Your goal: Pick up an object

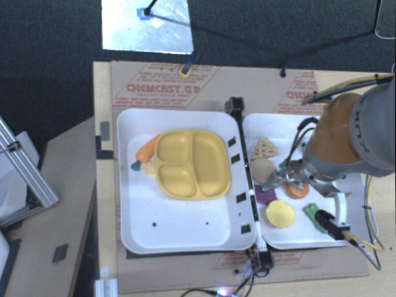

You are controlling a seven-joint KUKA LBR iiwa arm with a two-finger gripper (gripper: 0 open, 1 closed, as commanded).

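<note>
Cardboard-lined surface (154, 86) bearing two white bins. Your tool (275, 179) hangs low in the right bin (278, 124), between the beige round piece (262, 167) and the orange slice (297, 191); whether it is released or clenched you cannot tell. Centre on one piece, clear of neighbours, before closing.

Both bins white. The left-of-view bin (185, 237) carries a yellow plate (189, 164) and an orange carrot (147, 148) with a green top. The right-of-view bin (278, 121) has a tan pizza slice (265, 148) with red dots, a beige lump (262, 168), a purple piece (266, 196), a yellow ball (279, 214), an orange disc (297, 191), and what looks like a green piece (310, 213). Arm (337, 129) grey with an orange band; board (161, 86) brown with red lettering.
</note>
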